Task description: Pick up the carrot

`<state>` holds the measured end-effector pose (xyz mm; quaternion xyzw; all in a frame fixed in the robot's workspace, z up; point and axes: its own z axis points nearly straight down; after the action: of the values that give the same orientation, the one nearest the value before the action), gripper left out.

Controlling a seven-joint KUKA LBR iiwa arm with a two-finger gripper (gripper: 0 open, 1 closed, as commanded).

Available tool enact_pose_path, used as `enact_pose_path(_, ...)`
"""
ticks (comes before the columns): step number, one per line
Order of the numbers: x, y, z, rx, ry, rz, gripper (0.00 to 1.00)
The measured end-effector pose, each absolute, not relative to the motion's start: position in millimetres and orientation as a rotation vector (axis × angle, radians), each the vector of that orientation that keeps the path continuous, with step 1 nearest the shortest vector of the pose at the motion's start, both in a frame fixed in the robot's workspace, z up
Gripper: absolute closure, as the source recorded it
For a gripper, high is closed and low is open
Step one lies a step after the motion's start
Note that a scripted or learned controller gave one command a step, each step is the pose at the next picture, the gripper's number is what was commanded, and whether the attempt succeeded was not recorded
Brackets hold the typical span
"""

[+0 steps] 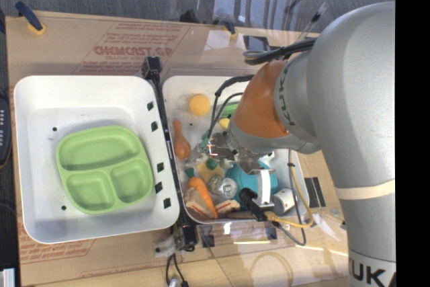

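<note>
The arm reached in from the right and hung over the right bin, its orange band above the clutter. The gripper sat low among the things in the middle of that bin; whether it was apart or together, I could not tell, and nothing could be seen caught in it.

The carrot lay at the bin's near end, slantwise, just beside the left wall and close to a heap of small items. Up the same wall lay an orange-brown, pear-shaped piece, and beyond it a yellow ball near the far end. A teal object rested just right of the gripper.

The left bin held a green tray with three compartments, lying flat, well apart from the arm.
</note>
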<state>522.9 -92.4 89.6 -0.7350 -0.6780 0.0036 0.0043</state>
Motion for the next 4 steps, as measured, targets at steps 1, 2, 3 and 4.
enact_pose_path(1,524.3,-91,100,-2.289,-2.137,0.014,1.0)
enact_pose_path(2,538.3,-30,192,-2.712,-1.571,0.007,1.0)
enact_pose_path(3,511.6,-46,269,-2.707,-1.588,0.005,1.0)
enact_pose_path(4,507.8,-21,214,-2.947,-1.055,0.021,1.0)
